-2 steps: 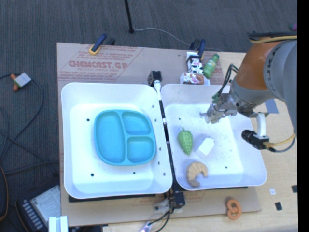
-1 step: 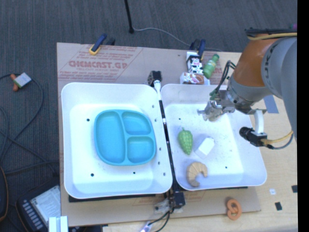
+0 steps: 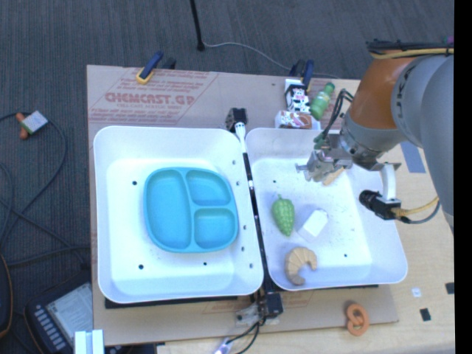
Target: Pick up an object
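Arm enters from the right of the frame, end effector (image 3: 322, 169) low over the upper part of the right bin (image 3: 383, 268); something tan shows at its tip, but whether the end effector is apart, together or clamped on that cannot be told from this angle. Loose in the right bin, toward frame centre and lower: green ridged object (image 3: 283, 215), white block (image 3: 313, 223) just beside it to the right, tan croissant-shaped piece (image 3: 300, 263) below both near the bin's bottom edge. Left bin (image 3: 118, 271) holds a blue three-compartment tray (image 3: 191, 209), lying flat at mid-bin.
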Tool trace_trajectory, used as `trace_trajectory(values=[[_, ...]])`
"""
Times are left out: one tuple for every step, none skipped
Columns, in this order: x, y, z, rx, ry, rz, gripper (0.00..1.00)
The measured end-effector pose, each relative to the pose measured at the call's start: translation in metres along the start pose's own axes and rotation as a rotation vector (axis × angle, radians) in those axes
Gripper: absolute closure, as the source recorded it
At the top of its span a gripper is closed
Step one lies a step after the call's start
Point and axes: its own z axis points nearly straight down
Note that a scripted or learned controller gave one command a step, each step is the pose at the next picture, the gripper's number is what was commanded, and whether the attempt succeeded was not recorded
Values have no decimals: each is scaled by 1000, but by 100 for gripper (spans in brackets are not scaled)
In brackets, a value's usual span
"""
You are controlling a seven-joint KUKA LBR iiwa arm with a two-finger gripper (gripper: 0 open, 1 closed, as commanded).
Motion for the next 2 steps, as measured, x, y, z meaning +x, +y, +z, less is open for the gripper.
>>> trace_trajectory(values=[[-14, 42, 5, 0, -1, -1, 100], [-21, -20, 19, 2, -2, 2, 100]])
